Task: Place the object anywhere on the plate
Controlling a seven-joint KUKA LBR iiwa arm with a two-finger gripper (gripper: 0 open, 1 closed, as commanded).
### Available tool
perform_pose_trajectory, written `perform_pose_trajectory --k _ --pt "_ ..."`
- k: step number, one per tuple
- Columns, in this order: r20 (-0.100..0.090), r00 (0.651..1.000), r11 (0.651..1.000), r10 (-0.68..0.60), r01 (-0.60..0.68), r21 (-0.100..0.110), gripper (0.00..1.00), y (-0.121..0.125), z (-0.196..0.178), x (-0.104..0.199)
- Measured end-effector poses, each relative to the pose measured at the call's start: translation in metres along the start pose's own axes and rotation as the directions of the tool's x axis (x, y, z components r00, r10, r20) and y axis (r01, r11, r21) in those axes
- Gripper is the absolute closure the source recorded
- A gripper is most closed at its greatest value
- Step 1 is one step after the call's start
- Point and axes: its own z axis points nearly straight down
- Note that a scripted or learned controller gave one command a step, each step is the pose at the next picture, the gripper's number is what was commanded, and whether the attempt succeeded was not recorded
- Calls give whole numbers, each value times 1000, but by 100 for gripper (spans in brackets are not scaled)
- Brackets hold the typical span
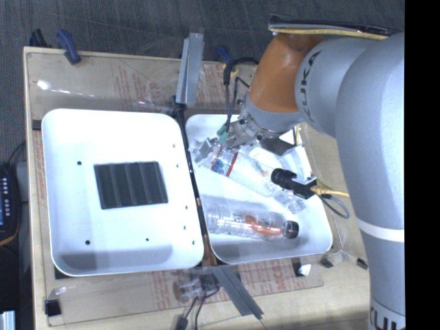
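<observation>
A dark grey ribbed plate lies flat in the middle of the left bin. In the right bin lie two clear plastic bottles with black caps. One bottle, with a red and blue label, lies slanted across the upper half. The other bottle lies along the near side. My gripper is down in the right bin's far-left part, right over the labelled bottle's bottom end. The wrist hides the contact there.
The grey arm with its orange band covers the right bin's far-right side. A grey metal bar stands at the back between the bins. Blue clamps grip the bench's far edge. A yellow cable runs by the right rim.
</observation>
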Motion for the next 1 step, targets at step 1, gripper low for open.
perform_pose_trajectory --k 1 --pt "1 994 994 -113 113 -1 100 25 -16 91"
